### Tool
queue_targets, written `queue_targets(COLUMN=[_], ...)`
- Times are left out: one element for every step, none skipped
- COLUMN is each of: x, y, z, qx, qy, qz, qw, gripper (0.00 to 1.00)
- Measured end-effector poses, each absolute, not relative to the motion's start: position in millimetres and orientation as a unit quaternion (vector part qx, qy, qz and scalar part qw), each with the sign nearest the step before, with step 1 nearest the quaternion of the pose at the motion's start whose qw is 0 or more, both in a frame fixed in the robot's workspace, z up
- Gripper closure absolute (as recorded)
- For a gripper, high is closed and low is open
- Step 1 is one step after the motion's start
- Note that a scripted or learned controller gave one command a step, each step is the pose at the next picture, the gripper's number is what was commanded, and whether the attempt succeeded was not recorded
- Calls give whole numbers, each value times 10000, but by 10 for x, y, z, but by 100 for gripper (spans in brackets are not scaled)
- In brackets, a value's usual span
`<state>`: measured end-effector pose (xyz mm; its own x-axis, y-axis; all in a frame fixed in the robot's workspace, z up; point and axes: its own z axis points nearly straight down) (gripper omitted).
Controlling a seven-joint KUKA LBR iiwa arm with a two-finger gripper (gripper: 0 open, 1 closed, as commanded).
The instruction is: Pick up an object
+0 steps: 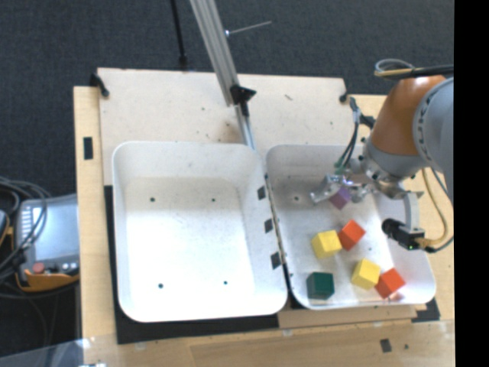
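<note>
— One purple block [341, 198] sits between the gripper [337, 192] fingers, in the right bin [290, 167]?
— Yes, clenched around it, above the yellow [326, 243] and orange [351, 234] cubes.

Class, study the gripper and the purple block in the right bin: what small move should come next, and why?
Probably a short, straight lift. The purple block sits right at the gripper, apparently between its fingers, apart from the yellow block and orange block, so rising should disturb nothing.

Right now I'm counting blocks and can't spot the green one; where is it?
The green block sits in the right bin, at its near left corner, just below the yellow block.
</note>
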<state>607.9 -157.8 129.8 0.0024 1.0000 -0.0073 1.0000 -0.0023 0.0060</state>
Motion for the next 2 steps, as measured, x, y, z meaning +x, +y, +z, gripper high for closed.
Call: queue_targets(x=[6124, 6139], y=[-1593, -1610], z=[1275, 1384], qx=[7084, 7098], qy=[7057, 7043], qz=[43, 60], qw=[98, 129], gripper=[0, 100])
